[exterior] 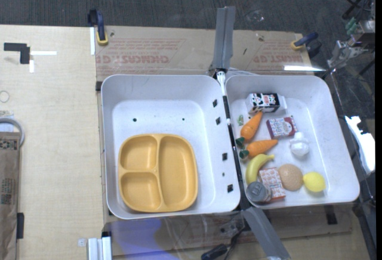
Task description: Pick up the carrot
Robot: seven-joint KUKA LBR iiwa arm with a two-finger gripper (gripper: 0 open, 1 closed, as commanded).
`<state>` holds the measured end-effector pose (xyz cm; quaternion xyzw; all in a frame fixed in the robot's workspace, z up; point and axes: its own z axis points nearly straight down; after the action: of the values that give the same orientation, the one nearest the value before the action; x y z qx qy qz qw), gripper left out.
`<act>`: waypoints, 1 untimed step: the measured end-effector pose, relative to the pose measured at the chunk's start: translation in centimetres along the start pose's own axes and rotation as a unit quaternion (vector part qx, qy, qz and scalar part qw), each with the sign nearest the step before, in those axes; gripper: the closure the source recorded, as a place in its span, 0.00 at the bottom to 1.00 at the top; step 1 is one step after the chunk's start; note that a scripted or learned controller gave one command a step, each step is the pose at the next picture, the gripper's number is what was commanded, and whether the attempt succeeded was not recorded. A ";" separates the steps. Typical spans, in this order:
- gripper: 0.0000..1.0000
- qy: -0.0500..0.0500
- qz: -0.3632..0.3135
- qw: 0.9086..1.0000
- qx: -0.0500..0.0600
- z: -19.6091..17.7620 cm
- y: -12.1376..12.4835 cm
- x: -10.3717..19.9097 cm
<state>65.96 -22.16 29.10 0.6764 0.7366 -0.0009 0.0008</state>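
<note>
Two orange carrots lie in the right bin (337,133), near its left wall. One carrot (251,124) is tilted, with its tip pointing up toward a black-and-white carton (264,101). The other carrot (261,147) lies just below it, almost level, with its green end to the left. Both lie uncovered, and nothing is touching them from above.
Around the carrots are a red packet (281,127), a white lump (299,146), a banana (258,166), a brown egg-like item (291,176), a lemon (314,182), a small red box (271,183) and a can (257,192). The left bin (155,98) holds a yellow divided plate (159,172).
</note>
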 end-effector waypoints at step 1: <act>1.00 0.000 -0.039 0.999 0.000 -11.3 -8.6 0.7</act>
<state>57.35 -22.11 40.38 0.6469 0.7626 -0.0007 0.0008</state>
